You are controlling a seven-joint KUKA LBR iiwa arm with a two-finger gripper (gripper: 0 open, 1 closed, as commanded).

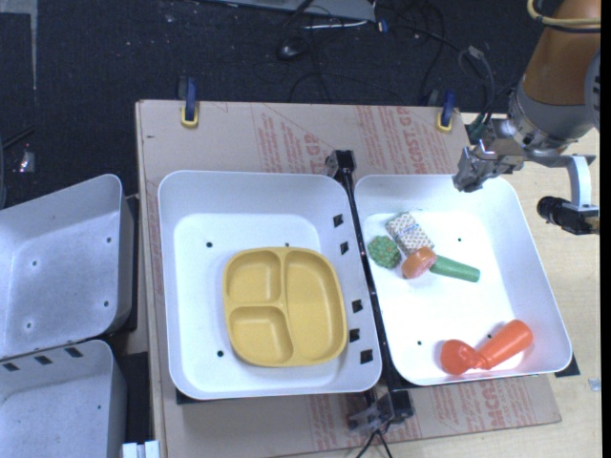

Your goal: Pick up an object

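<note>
The right bin (535, 256) holds a small cluster near its left side: a speckled white block (409, 229), a green knobbly piece (384, 251), an orange round piece (418, 263) and a green stick (455, 270). An orange bottle-shaped object (487, 347) lies near the bin's front right corner. My gripper (470, 181) hangs over the bin's far edge, up and to the right of the cluster, with nothing visible between its fingers.
The left bin (186, 256) contains a yellow divided plate (284, 305). A black divider (361, 275) runs between the bins. Two clamps (190, 113) hold the cardboard base at the back. Spare white bins (57, 256) sit off to the left.
</note>
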